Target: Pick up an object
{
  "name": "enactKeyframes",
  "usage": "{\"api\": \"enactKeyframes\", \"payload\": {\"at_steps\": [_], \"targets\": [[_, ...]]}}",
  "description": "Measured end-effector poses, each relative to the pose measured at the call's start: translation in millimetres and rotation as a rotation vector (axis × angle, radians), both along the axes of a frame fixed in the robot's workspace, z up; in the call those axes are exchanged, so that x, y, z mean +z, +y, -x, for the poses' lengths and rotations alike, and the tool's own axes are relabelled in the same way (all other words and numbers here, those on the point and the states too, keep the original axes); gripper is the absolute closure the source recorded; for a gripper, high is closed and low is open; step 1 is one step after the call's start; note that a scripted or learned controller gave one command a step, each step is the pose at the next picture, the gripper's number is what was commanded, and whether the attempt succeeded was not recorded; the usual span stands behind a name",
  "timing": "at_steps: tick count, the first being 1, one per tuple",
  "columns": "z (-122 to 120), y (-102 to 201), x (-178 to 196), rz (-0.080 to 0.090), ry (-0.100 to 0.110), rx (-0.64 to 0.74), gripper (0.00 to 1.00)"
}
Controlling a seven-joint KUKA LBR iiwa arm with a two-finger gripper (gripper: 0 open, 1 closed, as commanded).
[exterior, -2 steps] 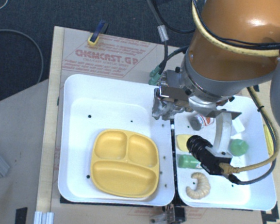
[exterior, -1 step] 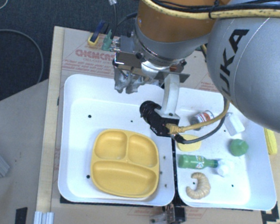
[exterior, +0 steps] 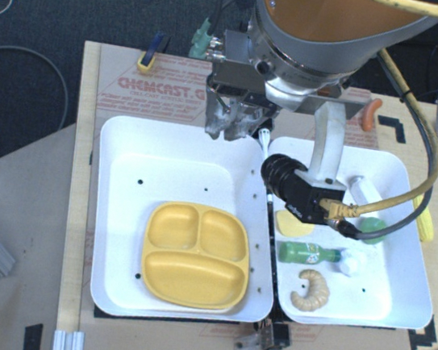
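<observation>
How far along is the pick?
Nothing looks picked yet. The gripper hangs at the far rim of the left bin, and I see no object in it. The yellow divided plate, green bottle and croissant lie in their bins. Grasp and lift remain.

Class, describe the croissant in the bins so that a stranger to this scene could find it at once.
Start at the right bin of the two white ones. Near its front edge, just below the green bottle lying on its side, sits the croissant. It alone is tan, curved and ridged.
</observation>
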State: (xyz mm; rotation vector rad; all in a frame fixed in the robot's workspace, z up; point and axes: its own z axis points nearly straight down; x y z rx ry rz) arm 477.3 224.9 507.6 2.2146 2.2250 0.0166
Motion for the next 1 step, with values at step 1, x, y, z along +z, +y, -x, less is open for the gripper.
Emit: {"api": "enactKeyframes", "payload": {"at_steps": [1], "targets": [[-1.9, 0.7, 4.6, 0.005, 0.006, 0.000, 1.00]]}}
